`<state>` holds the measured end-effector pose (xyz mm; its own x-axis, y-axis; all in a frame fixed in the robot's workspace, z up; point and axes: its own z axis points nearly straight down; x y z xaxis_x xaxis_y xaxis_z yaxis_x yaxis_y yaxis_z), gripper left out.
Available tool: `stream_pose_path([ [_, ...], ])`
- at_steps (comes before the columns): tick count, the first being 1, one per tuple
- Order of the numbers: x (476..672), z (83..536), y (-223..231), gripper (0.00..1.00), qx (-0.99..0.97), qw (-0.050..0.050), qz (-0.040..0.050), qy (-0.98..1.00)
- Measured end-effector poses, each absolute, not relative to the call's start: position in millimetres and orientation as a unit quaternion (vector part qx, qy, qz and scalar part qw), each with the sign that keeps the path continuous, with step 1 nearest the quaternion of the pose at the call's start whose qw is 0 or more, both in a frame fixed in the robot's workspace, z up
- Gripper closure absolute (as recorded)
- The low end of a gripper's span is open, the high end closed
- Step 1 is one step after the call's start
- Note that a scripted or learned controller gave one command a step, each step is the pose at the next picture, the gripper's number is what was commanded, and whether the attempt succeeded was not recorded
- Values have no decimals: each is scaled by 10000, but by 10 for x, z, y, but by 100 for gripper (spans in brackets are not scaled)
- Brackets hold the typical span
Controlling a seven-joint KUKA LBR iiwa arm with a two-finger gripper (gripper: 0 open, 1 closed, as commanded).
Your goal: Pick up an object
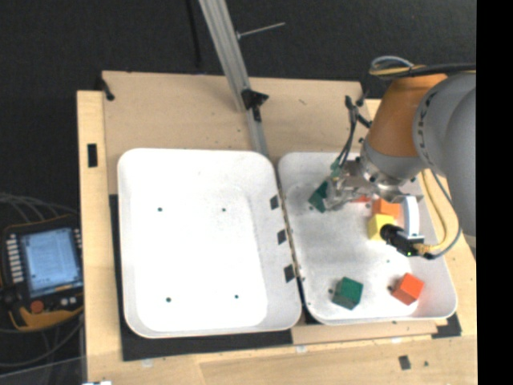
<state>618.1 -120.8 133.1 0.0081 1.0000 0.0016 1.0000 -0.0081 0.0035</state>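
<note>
Overhead, the grey arm with its orange band (405, 119) reaches in from the right edge of the light wooden worktop (88, 175) and hangs over the far half of the right-hand shallow white bin (321, 315). Its gripper (346, 189) sits low above the bin floor, close to the bin's far-left corner. A small dark green block (319, 199) lies right at the gripper's left side, touching or nearly touching the metal; whether it sits between the jaws cannot be told from this slanted angle, and the spread of the jaws is hidden by the wrist.

Just right of the gripper, partly covered by the arm's body and its cabling, lie a small orange block (387, 208) and a yellow block (377, 228) beside each other. Nearer the bin's front edge rest a green cube (347, 293), left of centre, and an orange-red cube (406, 289) towards the front-right corner, well apart from one another.

The left-hand shallow white bin (136, 215) lies beside the first, their rims nearly meeting along the middle of the worktop.
</note>
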Motion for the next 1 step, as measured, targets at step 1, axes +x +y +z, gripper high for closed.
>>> stream_pose_path([
  [1,6238,1974,-1235,100,7067,33,25,7075],
])
